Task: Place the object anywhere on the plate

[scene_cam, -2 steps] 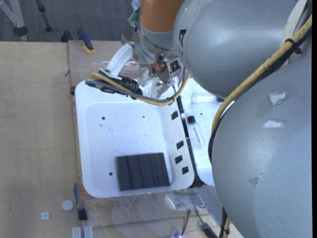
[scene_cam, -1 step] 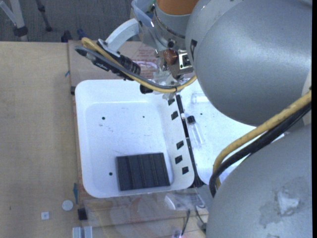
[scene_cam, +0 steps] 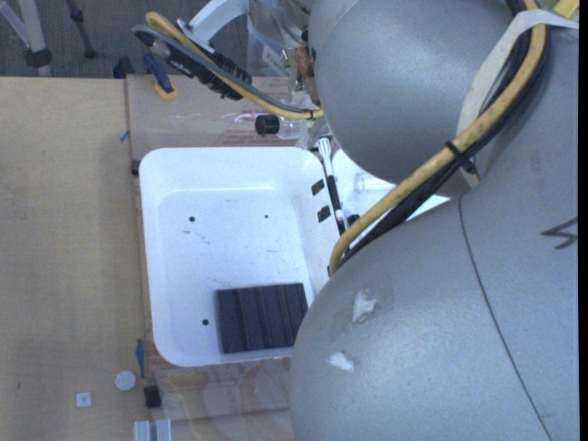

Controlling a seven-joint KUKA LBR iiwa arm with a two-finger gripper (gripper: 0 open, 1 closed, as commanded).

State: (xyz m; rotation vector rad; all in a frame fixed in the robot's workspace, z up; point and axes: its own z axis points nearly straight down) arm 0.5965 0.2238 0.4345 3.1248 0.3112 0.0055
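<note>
A: Camera view. The arm (scene_cam: 441, 246) bulked over the right of the bench. Its wrist end (scene_cam: 292, 12) sat at the far side, beyond the left bin (scene_cam: 161, 246). I could not tell whether the gripper was open, closed or holding anything.

B: The object?

A: Likely the dark ribbed block (scene_cam: 261, 318). It lay flat on the bin floor, well apart from the wrist end, at the near wall.

B: Risks?

A: Judgement only. The arm hid whatever was under it, so a descent could land off target. The yellow cable (scene_cam: 395, 205) hung close to the bin rim and might snag. The flat block beside the wall would leave little room for a grasp.
</note>
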